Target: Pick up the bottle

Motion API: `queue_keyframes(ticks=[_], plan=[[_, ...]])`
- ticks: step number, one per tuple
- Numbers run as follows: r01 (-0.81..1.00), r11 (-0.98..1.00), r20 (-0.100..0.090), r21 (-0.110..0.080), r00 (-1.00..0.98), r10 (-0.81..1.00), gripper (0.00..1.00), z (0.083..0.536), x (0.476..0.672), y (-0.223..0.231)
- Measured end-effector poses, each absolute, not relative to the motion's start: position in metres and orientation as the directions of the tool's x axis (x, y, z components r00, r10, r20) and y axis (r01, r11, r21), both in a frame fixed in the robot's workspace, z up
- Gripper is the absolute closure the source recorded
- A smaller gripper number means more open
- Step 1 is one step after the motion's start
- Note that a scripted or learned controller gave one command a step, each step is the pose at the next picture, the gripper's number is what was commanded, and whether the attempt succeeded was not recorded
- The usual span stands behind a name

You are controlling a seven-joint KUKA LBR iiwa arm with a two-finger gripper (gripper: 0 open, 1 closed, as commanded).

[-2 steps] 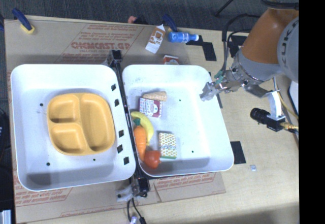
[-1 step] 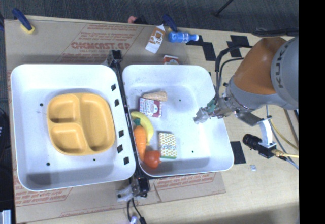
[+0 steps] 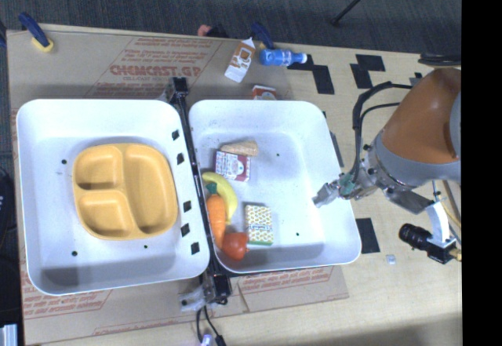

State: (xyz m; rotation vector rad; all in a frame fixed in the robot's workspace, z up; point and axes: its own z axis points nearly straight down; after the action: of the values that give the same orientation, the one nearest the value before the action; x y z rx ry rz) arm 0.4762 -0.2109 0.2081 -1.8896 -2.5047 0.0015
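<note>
- The gripper (image 3: 326,194) sits at the right rim of the right bin (image 3: 302,121), its tip pointing left over the bin's edge.
- It is small and partly blurred here, so I cannot tell how far it is open; nothing is seen held in it, and it touches none of the items in the bin.
- The arm (image 3: 420,136), grey with an orange band, reaches in from the right, above the bench (image 3: 392,301).
- The bottle (image 3: 279,58), blue with a pale cap end, lies on its side on the bench beyond the far edge of the right bin, outside both bins and well apart from the gripper.
- Just left of the bottle lies a small carton (image 3: 240,61), also on the bench.
- Inside the right bin, toward its left side: a red and white box (image 3: 233,165) with a tan wedge (image 3: 239,148) at its far edge, a banana (image 3: 223,189), a carrot (image 3: 216,217), a tomato (image 3: 234,245) and a patterned box (image 3: 259,224).
- The left bin (image 3: 47,121) holds a yellow tray (image 3: 125,189) with three sections, lying flat near the bin's middle.
- The two bins stand side by side, touching along a black seam.
</note>
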Motion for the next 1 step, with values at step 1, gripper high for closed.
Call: queue_keyframes(ticks=[1], plan=[[0.997,-0.071,0.003,-0.006,0.071,0.997,1.00,0.1756,0.4755,-0.2108]])
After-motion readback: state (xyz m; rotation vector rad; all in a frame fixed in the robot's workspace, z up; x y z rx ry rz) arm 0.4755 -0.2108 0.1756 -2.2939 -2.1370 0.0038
